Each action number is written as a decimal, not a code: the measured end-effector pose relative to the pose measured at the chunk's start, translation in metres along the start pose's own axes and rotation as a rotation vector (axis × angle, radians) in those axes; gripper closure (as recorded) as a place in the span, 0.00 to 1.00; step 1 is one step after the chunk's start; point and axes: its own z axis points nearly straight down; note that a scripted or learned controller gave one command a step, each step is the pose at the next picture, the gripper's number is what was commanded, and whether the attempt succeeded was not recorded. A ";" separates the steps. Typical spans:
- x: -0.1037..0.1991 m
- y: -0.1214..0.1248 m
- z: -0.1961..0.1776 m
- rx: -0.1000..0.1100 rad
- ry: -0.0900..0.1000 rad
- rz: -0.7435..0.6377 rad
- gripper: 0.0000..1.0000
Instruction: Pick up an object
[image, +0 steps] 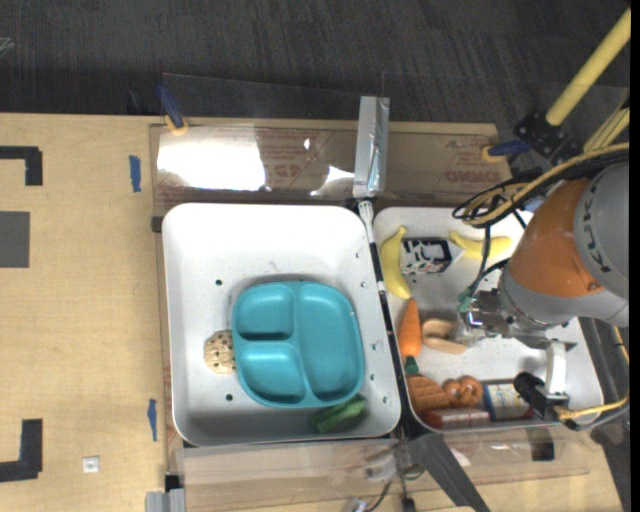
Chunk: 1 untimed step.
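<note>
A pale wooden desk (80, 330) with black marks and blue tape bits carries two white bins; dark carpet (300, 40) lies beyond. The left bin (190, 240) holds a teal divided plate (297, 340), a cookie (219, 351) and a green piece (341, 414). The claw (478, 312) hangs low in the right bin (440, 216), above a carrot (410, 328), banana (392, 265) and pretzel (461, 388); whether it is apart or together, I cannot tell.

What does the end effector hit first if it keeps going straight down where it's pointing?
Likely the tan oblong piece lying on the right bin floor, just left of the end effector. The carrot sits further left. Depth is unclear from this slanted view.
</note>
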 end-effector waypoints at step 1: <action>-0.005 0.001 -0.001 -0.007 -0.007 0.008 0.00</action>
